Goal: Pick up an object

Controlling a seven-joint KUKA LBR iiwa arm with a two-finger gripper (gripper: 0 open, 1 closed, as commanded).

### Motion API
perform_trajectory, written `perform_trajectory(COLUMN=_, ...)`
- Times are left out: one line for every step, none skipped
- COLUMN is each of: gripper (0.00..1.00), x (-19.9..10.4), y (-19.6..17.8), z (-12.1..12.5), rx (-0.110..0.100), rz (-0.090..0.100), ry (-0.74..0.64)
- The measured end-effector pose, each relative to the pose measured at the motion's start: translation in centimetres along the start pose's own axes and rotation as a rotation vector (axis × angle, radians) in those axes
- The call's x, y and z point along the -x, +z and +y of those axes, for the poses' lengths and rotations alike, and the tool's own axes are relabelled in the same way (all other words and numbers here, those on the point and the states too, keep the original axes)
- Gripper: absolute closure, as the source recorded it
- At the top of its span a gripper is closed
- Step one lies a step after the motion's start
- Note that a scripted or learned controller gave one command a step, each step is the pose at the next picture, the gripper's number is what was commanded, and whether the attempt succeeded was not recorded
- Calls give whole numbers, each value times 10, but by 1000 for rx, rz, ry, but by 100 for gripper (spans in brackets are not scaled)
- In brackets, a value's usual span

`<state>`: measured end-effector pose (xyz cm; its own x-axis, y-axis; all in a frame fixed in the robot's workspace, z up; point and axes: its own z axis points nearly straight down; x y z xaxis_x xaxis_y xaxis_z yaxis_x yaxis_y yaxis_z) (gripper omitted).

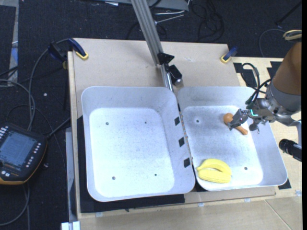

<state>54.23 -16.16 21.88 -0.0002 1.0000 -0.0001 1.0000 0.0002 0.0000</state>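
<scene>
**Orange object under the gripper in the right bin**

The orange object (236,120), a small carrot-like piece, lies in the right bin (268,176), in its upper right part, near the far wall. Its rounded end points towards the middle of the bench and its thinner end slants down to the right. In the camera view the gripper (241,120) sits directly over it, dark fingers overlapping the orange shape, so that part of the object is hidden. Whether the fingers are spread or closed cannot be told from this angle, nor whether they touch the object or merely hang above it.

The arm (288,80) comes in from the right edge, its orange band above the grey wrist, with cables looping beside it.

A yellow banana (214,171) rests in the same bin, at the near left corner, close to the wall that meets the other bin and well apart from the orange object.

The left bin (91,128) stands side by side with the right one, their inner rims touching along the middle of the wooden bench (120,66). A slanted metal rail (148,28) runs from the top of the view down to the place where the bins meet. On the dark floor to the left lies a handheld control pendant (19,152) with its cable
</scene>
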Motion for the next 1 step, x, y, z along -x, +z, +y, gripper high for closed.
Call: perform_trajectory(gripper=0, x=0, y=0, z=0, rx=0, rz=0, ry=0)
